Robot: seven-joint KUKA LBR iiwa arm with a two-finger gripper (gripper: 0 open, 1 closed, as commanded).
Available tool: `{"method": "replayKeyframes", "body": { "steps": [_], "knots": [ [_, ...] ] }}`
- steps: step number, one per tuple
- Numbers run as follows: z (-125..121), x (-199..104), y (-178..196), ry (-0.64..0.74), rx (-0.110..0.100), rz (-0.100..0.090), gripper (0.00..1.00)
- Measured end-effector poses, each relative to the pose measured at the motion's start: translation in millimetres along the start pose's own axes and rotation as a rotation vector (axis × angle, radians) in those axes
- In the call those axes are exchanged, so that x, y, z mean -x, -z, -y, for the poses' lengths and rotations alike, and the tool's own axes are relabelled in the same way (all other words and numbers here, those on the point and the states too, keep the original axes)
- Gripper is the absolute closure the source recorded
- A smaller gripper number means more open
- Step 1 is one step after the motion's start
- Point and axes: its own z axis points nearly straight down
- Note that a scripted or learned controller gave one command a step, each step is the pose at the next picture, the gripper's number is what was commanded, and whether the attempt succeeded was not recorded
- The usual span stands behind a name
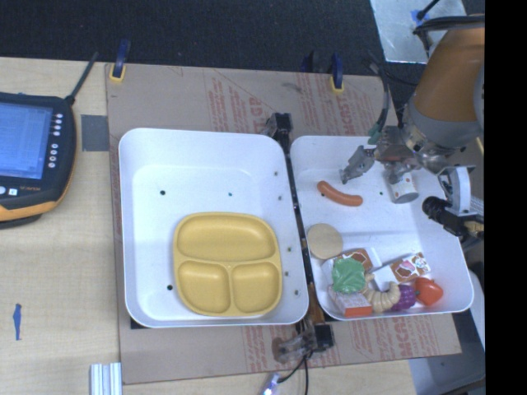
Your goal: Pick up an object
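Hanging over the right bin, the gripper has its fingers spread wide, holding nothing. It sits just above the hot dog (likely its pick), which lies alone, easy to reach.

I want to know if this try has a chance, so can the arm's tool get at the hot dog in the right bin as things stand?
Probably yes. The hot dog lies alone on bare bin floor, apart from the pile of toys nearer the front, and the tool hangs just above and behind it with nothing between them.
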Motion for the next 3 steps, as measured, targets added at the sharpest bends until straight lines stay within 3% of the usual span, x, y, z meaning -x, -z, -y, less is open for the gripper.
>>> {"method": "replayKeyframes", "body": {
  "steps": [1, 2, 3],
  "knots": [
    [-61.2, 20.3, -113.7, 0.001, -0.002, 0.002, 0.0],
    [57.7, 17.6, -119.0, 0.0, -0.001, 0.0, 0.0],
    [-17.0, 19.9, -122.3, -0.001, 0.002, 0.0, 0.0]
  ]
}}
